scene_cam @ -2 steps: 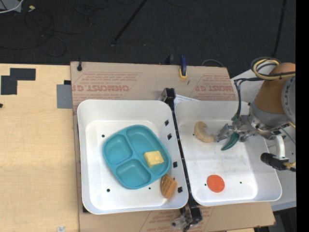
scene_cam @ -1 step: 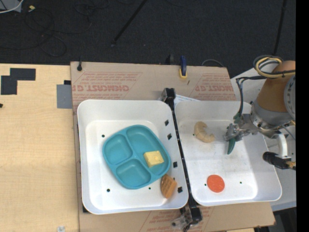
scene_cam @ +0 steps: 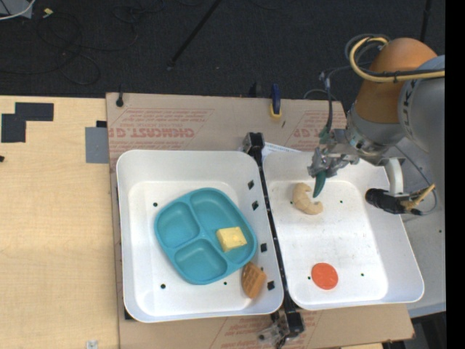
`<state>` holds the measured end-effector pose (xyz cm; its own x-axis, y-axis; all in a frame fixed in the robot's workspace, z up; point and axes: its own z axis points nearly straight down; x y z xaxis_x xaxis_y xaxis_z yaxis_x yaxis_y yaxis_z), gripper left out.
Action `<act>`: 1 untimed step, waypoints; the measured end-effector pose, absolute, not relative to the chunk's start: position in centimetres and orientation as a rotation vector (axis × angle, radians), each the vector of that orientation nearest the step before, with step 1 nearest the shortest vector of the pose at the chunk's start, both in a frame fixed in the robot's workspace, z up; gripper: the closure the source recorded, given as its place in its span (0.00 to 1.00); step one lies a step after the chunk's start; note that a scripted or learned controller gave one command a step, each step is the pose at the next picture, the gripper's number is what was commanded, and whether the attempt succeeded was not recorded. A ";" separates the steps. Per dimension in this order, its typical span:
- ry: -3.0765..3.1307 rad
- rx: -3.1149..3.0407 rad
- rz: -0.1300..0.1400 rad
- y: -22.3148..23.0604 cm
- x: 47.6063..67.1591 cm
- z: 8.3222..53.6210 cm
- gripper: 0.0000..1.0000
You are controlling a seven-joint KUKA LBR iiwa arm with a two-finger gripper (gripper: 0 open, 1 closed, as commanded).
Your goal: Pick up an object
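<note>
Pincer: the gripper (scene_cam: 318, 189) hangs low in the right bin (scene_cam: 378, 267), teal fingertips just above the croissant (scene_cam: 307, 198) — open or clenched, I cannot tell.
Croissant: pale, curved, lying in the right bin's far-left part.
Orange disc (scene_cam: 325, 275): near side of the same bin, well apart.
Left bin (scene_cam: 138, 267): teal divided plate (scene_cam: 196, 235) with a yellow block (scene_cam: 232, 238) in one compartment; a brown pastry (scene_cam: 253, 280) beside the plate.
Surface: pale wooden bench (scene_cam: 51, 224), cardboard sheet (scene_cam: 182, 126) under the bins — dark floor with cables behind.
</note>
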<state>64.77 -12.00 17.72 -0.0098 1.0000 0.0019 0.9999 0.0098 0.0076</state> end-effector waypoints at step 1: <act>2.230 2.216 0.002 -5.8 64.4 18.8 1.00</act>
